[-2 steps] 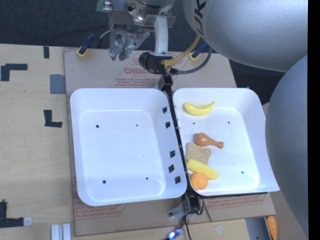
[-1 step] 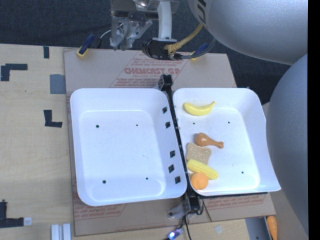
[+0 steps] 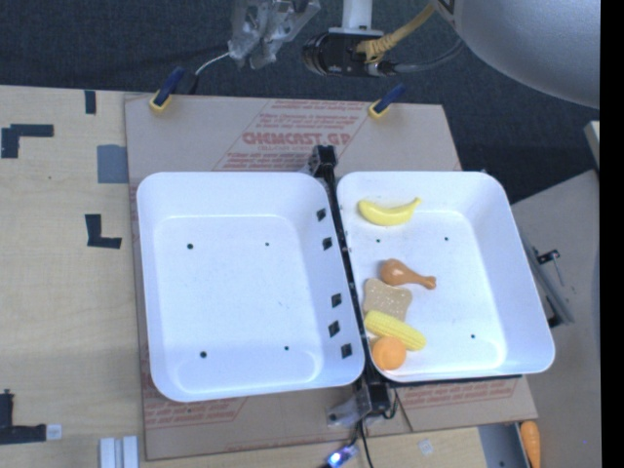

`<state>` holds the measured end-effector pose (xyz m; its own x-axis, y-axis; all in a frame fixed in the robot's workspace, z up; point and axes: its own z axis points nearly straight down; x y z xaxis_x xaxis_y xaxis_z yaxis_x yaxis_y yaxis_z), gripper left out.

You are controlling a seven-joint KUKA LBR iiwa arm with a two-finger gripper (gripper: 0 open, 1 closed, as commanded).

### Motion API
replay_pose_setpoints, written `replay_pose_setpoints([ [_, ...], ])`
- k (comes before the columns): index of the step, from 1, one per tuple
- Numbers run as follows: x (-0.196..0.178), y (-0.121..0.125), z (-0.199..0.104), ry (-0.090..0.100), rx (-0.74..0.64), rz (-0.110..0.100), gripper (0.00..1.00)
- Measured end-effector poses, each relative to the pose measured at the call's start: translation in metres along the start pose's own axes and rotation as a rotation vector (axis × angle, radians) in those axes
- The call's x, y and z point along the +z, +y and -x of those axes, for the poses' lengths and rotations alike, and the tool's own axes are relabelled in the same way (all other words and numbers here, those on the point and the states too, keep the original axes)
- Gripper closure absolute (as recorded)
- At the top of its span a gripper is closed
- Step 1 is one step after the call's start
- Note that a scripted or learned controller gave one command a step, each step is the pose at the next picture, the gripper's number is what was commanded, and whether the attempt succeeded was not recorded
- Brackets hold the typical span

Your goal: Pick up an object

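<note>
In the camera view, looking down on the bench, we find the gripper [image 3: 261,39] raised high at the top of the frame, beyond the far edge of the cardboard sheet [image 3: 292,135] and well apart from both bins. We cannot tell whether it is released or clenched, as it is blurred and small, and we see nothing carried in it.

The things to be picked lie in the right bin [image 3: 487,261], all crowded toward its left wall beside the divider. The banana [image 3: 387,211] sits nearest the far rim, its long axis running across the bin from left to right. Below it lie the drumstick [image 3: 405,275], then the bread slice [image 3: 387,298], the corn cob [image 3: 395,330] touching that slice, and the orange ball [image 3: 389,355] at the near corner, touching the corn cob. The left bin [image 3: 166,261] lies beside it.

We judge that the coming move turns on this: every candidate lies toward the viewer and to the right of the gripper, with the banana the closest.
</note>
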<state>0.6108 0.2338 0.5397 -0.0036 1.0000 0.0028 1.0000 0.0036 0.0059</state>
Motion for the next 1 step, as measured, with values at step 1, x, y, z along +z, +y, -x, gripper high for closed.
replay_pose_setpoints([
  [1, 0.0349, 0.0552, 0.0012, -0.005, 0.004, -0.005, 1.0],
])
